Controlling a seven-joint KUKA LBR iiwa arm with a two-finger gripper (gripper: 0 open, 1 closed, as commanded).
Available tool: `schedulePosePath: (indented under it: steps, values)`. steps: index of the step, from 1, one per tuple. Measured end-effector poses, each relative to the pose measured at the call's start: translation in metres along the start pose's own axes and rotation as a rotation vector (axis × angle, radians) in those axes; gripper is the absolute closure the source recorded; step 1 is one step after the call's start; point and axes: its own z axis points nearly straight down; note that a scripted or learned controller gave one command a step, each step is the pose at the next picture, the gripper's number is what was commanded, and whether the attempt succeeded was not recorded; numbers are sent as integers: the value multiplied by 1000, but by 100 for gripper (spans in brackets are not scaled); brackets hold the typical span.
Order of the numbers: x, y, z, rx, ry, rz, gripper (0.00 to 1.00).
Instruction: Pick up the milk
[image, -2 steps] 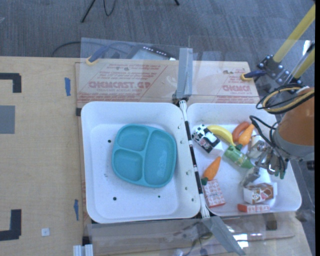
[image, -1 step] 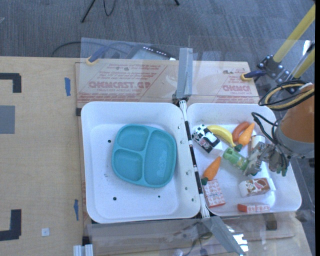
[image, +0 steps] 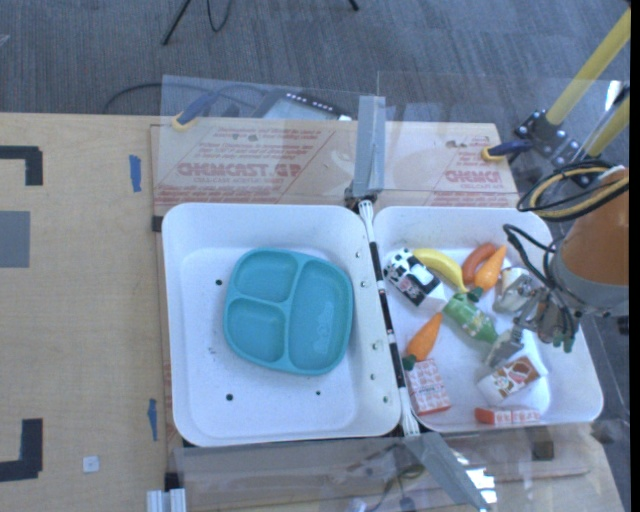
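- Gripper (image: 506, 347) is low in the right bin (image: 580, 400), its tip just above a white-and-brown carton (image: 511, 380). Metal and cables blur together there, so I cannot tell whether it is spread or closed, and nothing shows gripped in it.
- The milk (image: 411, 276), which I take to be the cow-print carton, lies on its side well to the gripper's left and farther from the bench's front edge, against the bin's left wall.
- A green bottle (image: 470, 318) sits between gripper and milk, close on the gripper's left. A straight sweep across would likely shove it into the milk.
- Risk of the wrong pick: the white-and-brown carton is the nearest thing under the tip, so closing here would take that instead, or nothing.
- A banana (image: 441, 266) touches the milk on the side facing the gripper. A carrot (image: 425, 337) lies just to its near side. Either could get pinched along with it or block one side of the grip.
- The milk is tilted and hard by the wall. Coming down on that side, the gripper may hit the rim or roll the carton away.
- Loose cables (image: 530, 250) hang beside the wrist and may drag over a pepper (image: 487, 263) on the way across.
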Motion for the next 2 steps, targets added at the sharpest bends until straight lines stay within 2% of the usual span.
schedulePosePath:
  steps: [1,2]
  values:
    - [18,-47,2,-4,-33,-62,0]
    - [18,-47,2,-4,-33,-61,0]
